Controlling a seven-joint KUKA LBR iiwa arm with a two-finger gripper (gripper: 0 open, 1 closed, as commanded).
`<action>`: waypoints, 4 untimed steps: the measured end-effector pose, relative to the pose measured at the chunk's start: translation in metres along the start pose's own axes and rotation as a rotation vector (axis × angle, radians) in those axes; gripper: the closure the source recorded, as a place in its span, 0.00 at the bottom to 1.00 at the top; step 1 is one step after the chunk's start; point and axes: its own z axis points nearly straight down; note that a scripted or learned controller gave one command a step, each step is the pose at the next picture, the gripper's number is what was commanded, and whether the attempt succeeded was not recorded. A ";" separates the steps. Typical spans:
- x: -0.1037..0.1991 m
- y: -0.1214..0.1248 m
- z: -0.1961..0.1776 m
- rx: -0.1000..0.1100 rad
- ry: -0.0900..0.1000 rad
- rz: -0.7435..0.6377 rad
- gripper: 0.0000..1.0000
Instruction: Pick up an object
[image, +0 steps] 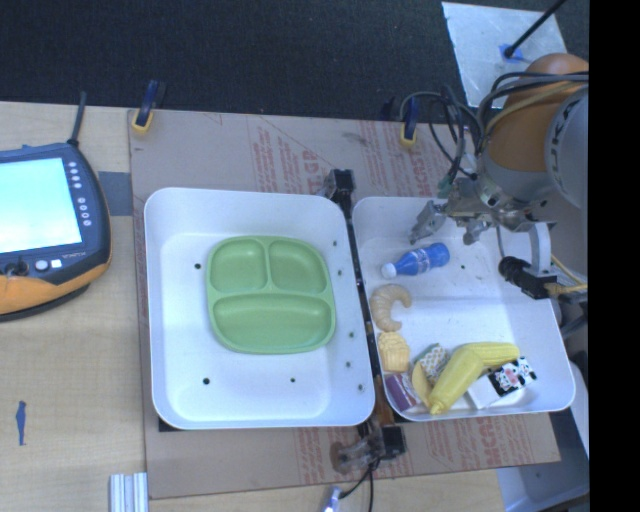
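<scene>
Low in the right bin (560, 330), nearest the camera, lies a heap of things: a yellow banana (468, 370), a small black-and-white block (512, 377) touching its tip, a purple piece (398, 390) and a pale yellow waffle-like piece (393, 351) along the bin's left wall. Higher up sit a croissant (390, 305) and a blue bottle (420, 260) lying on its side. Just above that bottle hangs the pincer (450, 222), its fingers spread, with nothing between them; the bottle lies just beneath and apart. The left bin (170, 300) carries a green divided plate (270, 294). A tablet-like pendant (45, 220) rests on the surface at far left. By my reading, the pick is not yet made: lowering, closing and lifting all remain, with the bottle the likeliest target.
</scene>
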 end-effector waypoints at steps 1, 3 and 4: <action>0.023 0.000 0.058 -0.001 -0.001 -0.001 0.00; 0.035 -0.026 0.058 -0.002 -0.002 0.001 0.00; 0.008 0.011 0.057 -0.003 0.001 0.003 0.00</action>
